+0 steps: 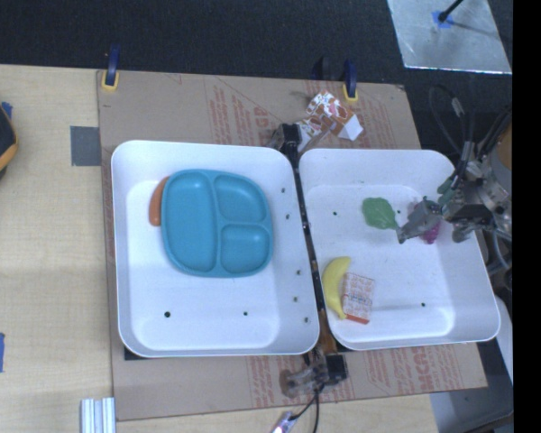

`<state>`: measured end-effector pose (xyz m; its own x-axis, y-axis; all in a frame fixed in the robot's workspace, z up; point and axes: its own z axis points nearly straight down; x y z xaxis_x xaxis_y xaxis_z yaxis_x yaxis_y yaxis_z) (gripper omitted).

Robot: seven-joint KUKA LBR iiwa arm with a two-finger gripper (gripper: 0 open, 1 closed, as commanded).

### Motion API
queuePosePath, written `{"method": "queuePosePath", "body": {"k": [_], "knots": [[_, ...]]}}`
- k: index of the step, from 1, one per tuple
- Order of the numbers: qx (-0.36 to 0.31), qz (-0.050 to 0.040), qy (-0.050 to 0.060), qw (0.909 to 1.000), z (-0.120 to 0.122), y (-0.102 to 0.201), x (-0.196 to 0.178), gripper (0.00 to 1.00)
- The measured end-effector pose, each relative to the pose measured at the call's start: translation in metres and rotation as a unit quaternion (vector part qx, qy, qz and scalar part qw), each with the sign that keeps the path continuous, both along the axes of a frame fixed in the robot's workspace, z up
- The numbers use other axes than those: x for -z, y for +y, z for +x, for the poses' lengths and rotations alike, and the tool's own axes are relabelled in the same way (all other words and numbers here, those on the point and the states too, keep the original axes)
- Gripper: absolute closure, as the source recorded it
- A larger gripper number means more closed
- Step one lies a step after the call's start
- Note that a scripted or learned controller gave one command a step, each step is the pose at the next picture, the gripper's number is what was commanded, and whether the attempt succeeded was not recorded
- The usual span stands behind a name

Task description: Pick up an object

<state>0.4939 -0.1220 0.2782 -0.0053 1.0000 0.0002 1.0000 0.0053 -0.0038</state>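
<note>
Camera view from above takes in a pale wooden bench (pixel 45 269) with a brown cardboard sheet (pixel 225 106) laid over it, and on that sheet two shallow white bins side by side. Across the left bin (pixel 140 323) lies a blue divided plate (pixel 218 223), tilted a little, with an orange object (pixel 155 202) just showing from under its left edge; what that object is cannot be told. On the floor of the right bin (pixel 469 318) are the smaller things: a yellow banana (pixel 334 282) near the bin's left wall, a small red-and-white packet (pixel 358 297) touching the banana's right side, and a green leaf-shaped item (pixel 378 212) higher up, apart from both. From the right edge the grey arm (pixel 487 201) reaches in over the right bin, and its gripper (pixel 415 227) sits low just to the right of the green item, close to it but with a sliver of white bin floor between them. A purplish piece (pixel 431 233) shows at the gripper's tip, too small to identify. Whether the fingers are spread or closed cannot be told, and nothing is plainly seen between them. Beyond the bins' far edge lies a crumpled red-and-white wrapper (pixel 329 115), and two blue-and-yellow clamps (pixel 111 69) grip the cardboard's far edge.
</note>
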Motion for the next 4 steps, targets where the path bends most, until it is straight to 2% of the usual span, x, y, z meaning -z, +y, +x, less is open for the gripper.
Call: {"method": "queuePosePath", "body": {"k": [1, 2, 3, 4], "knots": [[0.000, -0.0002, 0.001, 1.0000, 0.020, -0.060, 0.154, 0.00], [-0.001, -0.0008, 0.000, 1.0000, 0.100, -0.036, 0.187, 0.00], [0.000, 0.0000, -0.001, 1.0000, 0.163, -0.049, 0.186, 0.00], [0.000, -0.0005, 0.000, 1.0000, 0.142, -0.031, 0.186, 0.00]]}}
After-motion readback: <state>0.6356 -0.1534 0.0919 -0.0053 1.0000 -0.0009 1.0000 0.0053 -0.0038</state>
